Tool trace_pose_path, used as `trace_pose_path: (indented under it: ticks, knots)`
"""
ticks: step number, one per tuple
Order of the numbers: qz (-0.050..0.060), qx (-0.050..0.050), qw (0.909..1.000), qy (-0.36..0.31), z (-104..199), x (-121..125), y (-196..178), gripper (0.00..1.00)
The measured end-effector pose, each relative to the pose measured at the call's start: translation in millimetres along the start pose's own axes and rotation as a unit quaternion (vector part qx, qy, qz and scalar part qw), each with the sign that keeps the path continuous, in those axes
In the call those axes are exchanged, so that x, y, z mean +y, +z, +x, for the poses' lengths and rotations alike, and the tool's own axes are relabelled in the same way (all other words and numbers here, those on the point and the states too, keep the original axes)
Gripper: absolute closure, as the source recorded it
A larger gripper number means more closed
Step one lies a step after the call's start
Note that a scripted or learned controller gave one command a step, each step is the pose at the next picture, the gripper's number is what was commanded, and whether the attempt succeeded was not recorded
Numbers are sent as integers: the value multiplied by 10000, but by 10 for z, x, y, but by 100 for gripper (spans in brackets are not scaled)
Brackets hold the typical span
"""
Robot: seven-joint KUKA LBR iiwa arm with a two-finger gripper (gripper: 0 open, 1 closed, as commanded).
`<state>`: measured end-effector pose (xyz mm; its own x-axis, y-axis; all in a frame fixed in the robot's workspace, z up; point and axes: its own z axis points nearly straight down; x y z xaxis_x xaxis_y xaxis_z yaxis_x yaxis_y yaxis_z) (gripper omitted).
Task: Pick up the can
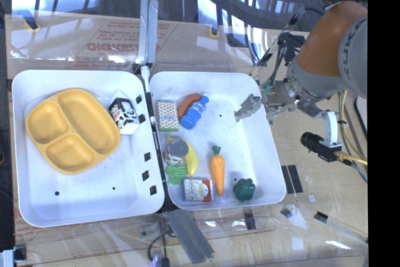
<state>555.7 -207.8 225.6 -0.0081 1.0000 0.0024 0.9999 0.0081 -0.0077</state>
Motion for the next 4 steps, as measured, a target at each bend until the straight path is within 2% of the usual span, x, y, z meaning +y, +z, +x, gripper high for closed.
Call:
trace_pose_path:
  ticks: [1,2,3,4]
  knots:
    - [16,-2,9930,1180,922,-139,731,0]
    - [15,5,9689,2475,710,-16,1365,0]
    - [56,15,9695,2449,724,-28,1287,100]
    - [-13,2,9692,2461,307,481,-455,100]
